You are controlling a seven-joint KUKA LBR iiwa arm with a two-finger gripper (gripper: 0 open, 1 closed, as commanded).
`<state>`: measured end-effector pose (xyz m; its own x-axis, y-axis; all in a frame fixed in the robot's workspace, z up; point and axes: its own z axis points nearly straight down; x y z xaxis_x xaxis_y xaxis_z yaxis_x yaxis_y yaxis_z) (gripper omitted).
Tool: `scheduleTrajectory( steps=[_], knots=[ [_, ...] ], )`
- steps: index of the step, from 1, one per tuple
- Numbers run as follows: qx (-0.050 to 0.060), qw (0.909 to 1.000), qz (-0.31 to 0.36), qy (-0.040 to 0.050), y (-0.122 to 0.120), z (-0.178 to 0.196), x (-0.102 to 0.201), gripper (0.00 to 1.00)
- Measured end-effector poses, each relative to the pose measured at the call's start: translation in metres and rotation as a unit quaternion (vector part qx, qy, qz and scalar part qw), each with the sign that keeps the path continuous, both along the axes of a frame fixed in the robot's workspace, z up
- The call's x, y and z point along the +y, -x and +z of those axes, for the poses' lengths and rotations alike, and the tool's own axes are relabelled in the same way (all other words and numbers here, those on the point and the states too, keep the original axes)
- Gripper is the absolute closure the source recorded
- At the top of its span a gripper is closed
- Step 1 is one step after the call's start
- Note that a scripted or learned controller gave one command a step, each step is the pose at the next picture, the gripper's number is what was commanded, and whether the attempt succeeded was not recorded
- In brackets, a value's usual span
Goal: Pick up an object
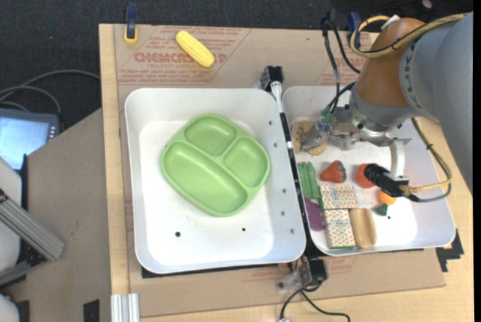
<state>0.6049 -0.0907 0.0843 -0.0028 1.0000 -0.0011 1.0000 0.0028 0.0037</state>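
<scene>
Cardboard covers the counter (150,65) under two bins; small food toys, a strawberry (334,171) among them, crowd the right bin (428,234), presumably as pick targets, end effector (331,131) low above them, grip unreadable.

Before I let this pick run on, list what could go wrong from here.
1. The right bin is crowded: the strawberry, green bean pod and crackers lie close together, so the gripper may nudge a neighbour or catch two.
2. The gripper hangs near the bin's left wall, so a descent there might clip it.
3. The yellow corn cob lies outside both bins, probably unreachable.
</scene>
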Motion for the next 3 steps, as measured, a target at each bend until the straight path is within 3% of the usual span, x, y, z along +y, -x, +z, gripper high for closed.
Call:
scheduleTrajectory(
  steps=[1, 2, 3],
  knots=[
    [-0.001, 1.0000, -0.001, 0.0002, 0.001, 0.011, -0.001, 1.00],
    [0.000, 1.0000, -0.002, 0.0013, 0.001, 0.011, -0.002, 0.00],
    [-0.006, 1.0000, 0.000, 0.0009, -0.066, 0.108, 0.003, 0.00]
  ],
)
